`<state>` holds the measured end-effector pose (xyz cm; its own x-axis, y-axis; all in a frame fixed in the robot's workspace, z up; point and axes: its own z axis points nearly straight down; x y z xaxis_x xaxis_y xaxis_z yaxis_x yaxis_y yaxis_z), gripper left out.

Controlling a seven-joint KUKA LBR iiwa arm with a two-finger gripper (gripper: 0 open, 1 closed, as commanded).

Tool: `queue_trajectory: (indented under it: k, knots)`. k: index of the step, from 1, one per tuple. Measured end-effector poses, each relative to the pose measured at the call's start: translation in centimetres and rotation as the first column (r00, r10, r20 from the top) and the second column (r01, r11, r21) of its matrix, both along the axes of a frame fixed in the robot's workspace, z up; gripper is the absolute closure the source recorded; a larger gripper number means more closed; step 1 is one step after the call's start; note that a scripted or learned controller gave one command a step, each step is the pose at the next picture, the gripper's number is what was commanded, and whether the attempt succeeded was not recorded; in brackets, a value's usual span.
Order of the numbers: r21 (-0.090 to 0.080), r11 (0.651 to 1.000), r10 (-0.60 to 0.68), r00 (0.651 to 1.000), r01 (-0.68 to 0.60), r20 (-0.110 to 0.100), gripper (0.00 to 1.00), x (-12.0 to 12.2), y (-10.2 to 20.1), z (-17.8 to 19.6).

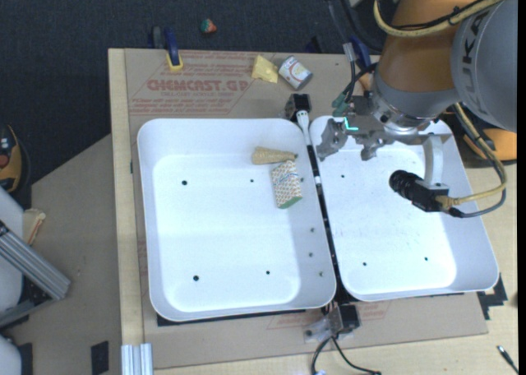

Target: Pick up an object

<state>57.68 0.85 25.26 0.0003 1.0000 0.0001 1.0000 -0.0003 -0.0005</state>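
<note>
Two objects lay in the left bin (pixel 164 201) toward its far right: a tan cone (pixel 272 155) and a patterned packet (pixel 286 183). The hand (pixel 349 141) hovered over the right bin (pixel 460 266), grasping nothing, released.

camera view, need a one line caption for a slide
KUKA arm's gripper poised over the right bin, while a tan wedge and a patterned pouch lie in the left bin.

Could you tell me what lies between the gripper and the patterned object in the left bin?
In the camera view, the black divider where the two bins meet lies between the gripper and the patterned object; otherwise just bare white bin floor.
</note>
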Motion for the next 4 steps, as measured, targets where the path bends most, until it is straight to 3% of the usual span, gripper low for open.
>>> queue_trajectory:
  k: [1, 2, 3, 4]
  knots:
    - [0.005, 1.000, 0.011, 1.000, -0.011, 0.024, 0.00, 6.4, 8.9, 15.8]
    - [0.001, 1.000, 0.001, 1.000, -0.001, 0.017, 0.00, 6.9, 6.8, 26.5]
    - [-0.001, 1.000, 0.003, 1.000, -0.003, -0.012, 0.00, 0.2, 9.0, 16.5]
    - [0.000, 1.000, -0.003, 1.000, 0.003, 0.016, 0.00, 1.3, 5.1, 27.5]
